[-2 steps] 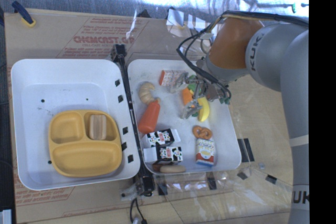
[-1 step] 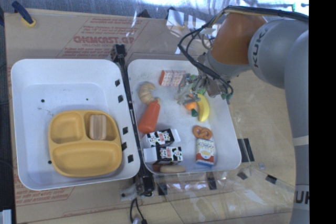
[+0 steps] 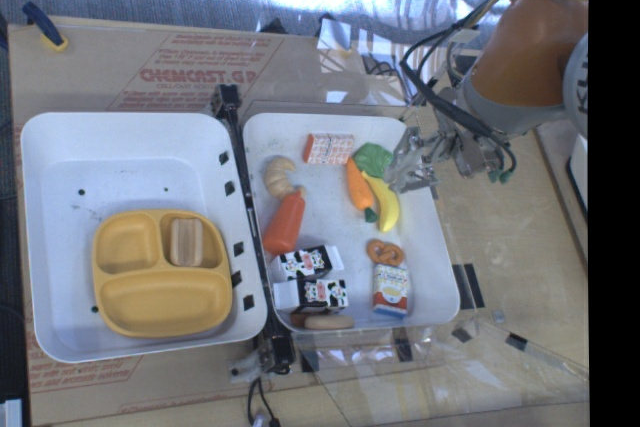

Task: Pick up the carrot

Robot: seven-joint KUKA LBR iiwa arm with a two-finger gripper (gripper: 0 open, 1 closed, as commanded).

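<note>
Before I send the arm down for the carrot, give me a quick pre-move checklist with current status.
1. Carrot in view in the right bin: ok.
2. Carrot free of neighbours: not ok, the banana lies against it and a green item sits at its top end.
3. End effector near the target: ok, it sits at the bin's right wall, beside the banana.
4. End effector above the carrot: not ok, it is off to the right.
5. Finger opening: cannot tell.
6. Carrot already gripped: not ok, it lies in the bin.

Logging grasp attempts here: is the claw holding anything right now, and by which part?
Nothing is held. The claw hovers at the right bin's right edge, beside the carrot and banana, with nothing between its fingers.
</note>
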